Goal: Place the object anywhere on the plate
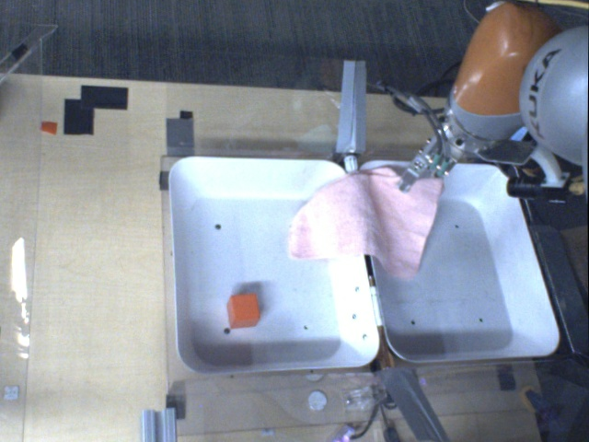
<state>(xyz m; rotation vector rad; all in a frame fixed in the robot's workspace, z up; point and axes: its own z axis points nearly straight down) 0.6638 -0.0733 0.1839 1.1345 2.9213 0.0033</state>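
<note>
pink, soft cloth [368,224] drapes in loose folds over the wall between the two glossy white bins [276,353], its wider part sagging into the left bin and a flap hanging into the right. the gripper [419,170] pinches the cloth's top right corner, fingers closed on the fabric. a small orange cube [244,310] sits low in the left bin, well apart from the cloth. the arm [515,63] leans in from the upper right, wrist angled down-left.

**Pale wooden bench against dark ribbed flooring**

A light wooden bench [83,274] is seen across the view. Dark ribbed flooring [230,12] is seen toward 12 o'clock. Black blocks [90,107] are set on the wood toward 10 o'clock, and glare [18,288] is cast toward 9 o'clock.
</note>
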